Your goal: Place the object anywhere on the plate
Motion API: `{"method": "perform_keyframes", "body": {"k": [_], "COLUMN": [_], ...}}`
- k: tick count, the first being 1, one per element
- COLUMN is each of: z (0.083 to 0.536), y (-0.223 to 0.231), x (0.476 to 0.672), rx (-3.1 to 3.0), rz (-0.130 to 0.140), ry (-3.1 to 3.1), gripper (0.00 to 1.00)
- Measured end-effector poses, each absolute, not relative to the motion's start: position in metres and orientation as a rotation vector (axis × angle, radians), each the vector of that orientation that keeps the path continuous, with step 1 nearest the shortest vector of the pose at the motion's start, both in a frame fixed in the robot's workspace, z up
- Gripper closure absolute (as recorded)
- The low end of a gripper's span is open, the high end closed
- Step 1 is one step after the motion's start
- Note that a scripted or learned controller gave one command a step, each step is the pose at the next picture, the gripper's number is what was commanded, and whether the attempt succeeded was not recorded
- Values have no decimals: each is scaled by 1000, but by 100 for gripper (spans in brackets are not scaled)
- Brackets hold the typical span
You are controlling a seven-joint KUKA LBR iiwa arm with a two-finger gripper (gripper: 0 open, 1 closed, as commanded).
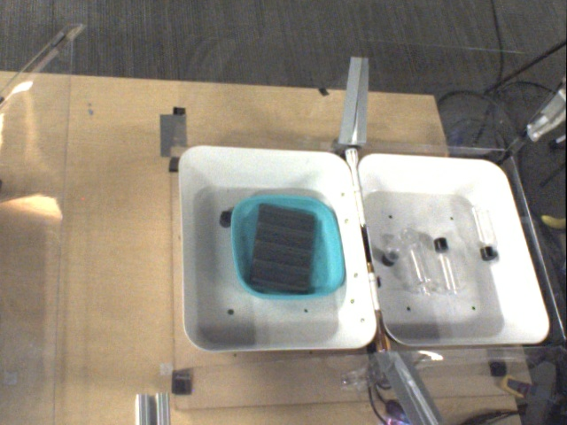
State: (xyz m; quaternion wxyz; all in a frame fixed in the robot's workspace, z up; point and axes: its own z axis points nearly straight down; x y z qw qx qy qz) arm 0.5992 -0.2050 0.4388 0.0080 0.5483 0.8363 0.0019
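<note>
Two white bins sit side by side on the wooden bench (89, 326). In the left bin (199, 317) a teal plate (332, 246) holds the dark grey ribbed block (283, 248), which lies flat at the plate's middle. The right bin (523, 317) holds faint clear pieces (425, 268), too glassy to identify. A grey metal post (354, 104) stands behind the seam between the bins. Gripper open or closed: cannot tell.
</note>
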Motion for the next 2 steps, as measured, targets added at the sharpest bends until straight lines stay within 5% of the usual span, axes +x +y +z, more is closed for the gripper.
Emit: {"method": "perform_keyframes", "body": {"k": [2], "z": [437], "y": [-206], "x": [489], "rx": [1921], "rz": [5], "ry": [2470], "gripper": [0]}}
